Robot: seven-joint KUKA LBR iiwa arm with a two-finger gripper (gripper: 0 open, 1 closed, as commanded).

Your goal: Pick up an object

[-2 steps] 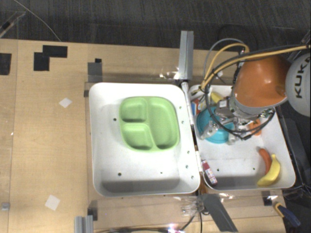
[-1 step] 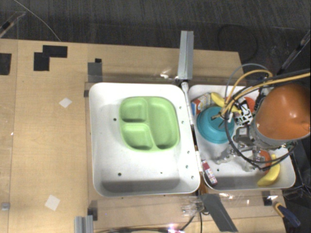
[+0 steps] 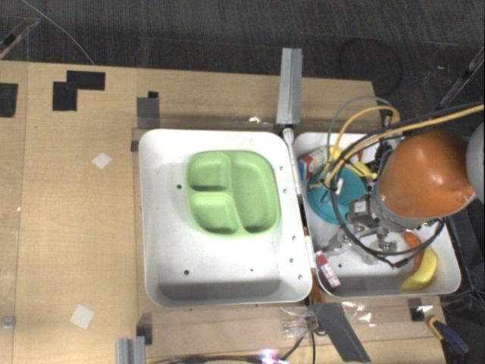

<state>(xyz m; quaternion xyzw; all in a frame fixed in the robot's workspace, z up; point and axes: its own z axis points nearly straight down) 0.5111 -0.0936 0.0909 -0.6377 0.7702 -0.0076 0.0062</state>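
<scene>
Camera view: the arm point(image 3: 428, 177) hangs low over the right bin point(image 3: 455, 275), reaching for a grasp among the banana point(image 3: 423, 271), teal dish point(image 3: 345, 196) and small bottle point(image 3: 327, 271). Whether it grips anything, I cannot tell. Next likely calls for a straight lift. The left bin point(image 3: 155, 226) holds a green tray point(image 3: 231, 192).

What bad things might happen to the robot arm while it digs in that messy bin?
Two risks:
1. The right bin is crowded: a banana, a teal dish and a small marker lie close together, so the arm might knock one aside.
2. The yellow and black cables loop over the bin and might snag something.
</scene>
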